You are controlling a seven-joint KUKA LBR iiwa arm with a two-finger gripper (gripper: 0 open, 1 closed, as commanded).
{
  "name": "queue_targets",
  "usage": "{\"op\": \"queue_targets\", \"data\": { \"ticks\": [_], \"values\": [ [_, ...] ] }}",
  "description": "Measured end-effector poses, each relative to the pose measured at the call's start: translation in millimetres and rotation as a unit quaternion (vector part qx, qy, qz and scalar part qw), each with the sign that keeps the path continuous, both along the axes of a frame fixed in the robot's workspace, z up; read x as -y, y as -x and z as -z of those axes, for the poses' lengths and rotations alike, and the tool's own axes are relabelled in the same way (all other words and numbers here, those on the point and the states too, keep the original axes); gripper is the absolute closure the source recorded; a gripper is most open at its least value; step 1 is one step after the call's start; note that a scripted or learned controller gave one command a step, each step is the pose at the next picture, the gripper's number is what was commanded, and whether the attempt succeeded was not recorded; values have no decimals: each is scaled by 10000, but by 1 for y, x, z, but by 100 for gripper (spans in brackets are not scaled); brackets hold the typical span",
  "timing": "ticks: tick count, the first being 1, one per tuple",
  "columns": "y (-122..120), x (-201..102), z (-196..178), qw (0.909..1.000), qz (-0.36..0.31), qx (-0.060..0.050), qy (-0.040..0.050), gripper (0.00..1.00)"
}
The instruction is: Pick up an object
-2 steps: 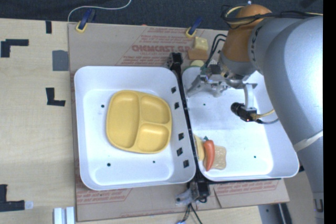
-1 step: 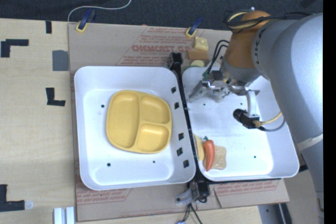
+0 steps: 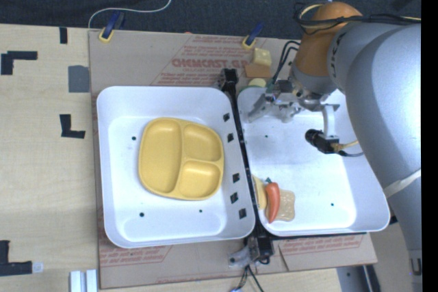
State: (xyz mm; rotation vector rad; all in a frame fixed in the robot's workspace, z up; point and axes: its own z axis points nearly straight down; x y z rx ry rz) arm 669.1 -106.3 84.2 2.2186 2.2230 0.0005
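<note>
Nearest my viewpoint, at the front edge of the right bin (image 3: 356,212), lies a small cluster: an orange, carrot-like piece (image 3: 272,200) resting against a pale, lumpy tan item (image 3: 285,205), with a sliver of yellow (image 3: 261,195) just beside the divider. I judge the orange piece the likeliest target. It is elongated, smooth and probably hard plastic; its long axis runs roughly front to back in the bin, with a slight tilt.

The jaws (image 3: 275,104) sit at the far left corner of that same bin, near the rear rim, below the orange wrist band. I cannot tell from this angle whether they are spread or pressed together; the metal parts blur into one another. Nothing is visibly between them.

The relation that matters: the cluster lies well apart from the jaws, toward the front of the bin, at almost the same distance from the divider. I judge the coming move to be a travel toward the front rim, then a descent with the jaws set across the orange piece's narrow width.

The left bin (image 3: 113,167) holds a yellow compartment plate (image 3: 181,158), glossy moulded plastic with three wells. Both bins are shallow white trays on a cardboard-covered surface (image 3: 171,58). A tan block (image 3: 259,63) sits behind the bins.
</note>
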Motion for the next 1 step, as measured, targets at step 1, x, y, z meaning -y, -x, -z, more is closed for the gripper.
{"op": "queue_targets", "data": {
  "ticks": [1],
  "values": [
    [23, -10, 0, 10000, 9, -12, 3, 0]
  ]
}}
